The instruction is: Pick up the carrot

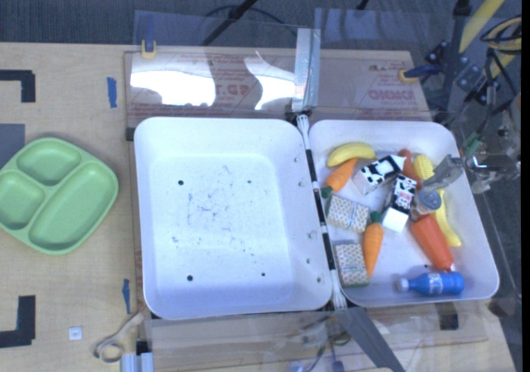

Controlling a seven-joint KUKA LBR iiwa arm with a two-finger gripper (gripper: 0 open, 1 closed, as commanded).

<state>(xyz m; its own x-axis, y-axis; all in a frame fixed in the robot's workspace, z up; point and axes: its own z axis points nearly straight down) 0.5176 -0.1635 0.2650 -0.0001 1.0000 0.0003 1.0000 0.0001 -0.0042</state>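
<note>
A blue bottle (431,283) lies at the near edge of the right bin (489,254), by a large carrot (432,241). A smaller carrot (373,246) lies mid-bin beside patterned packets (349,214). The pincer (436,184) hovers over the bin's right side, grip state indiscernible.

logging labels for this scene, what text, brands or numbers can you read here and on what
Nothing here can be read for certain.
Red lettering on the clear panel behind the right bin: mirrored and blurred, unreadable.
Red marks on the clear panel behind the left bin: lost in glare.
Blue bottle: label too small to read.
Black and white carton: pattern, no legible words.
Patterned packets: print too fine to read.
</note>
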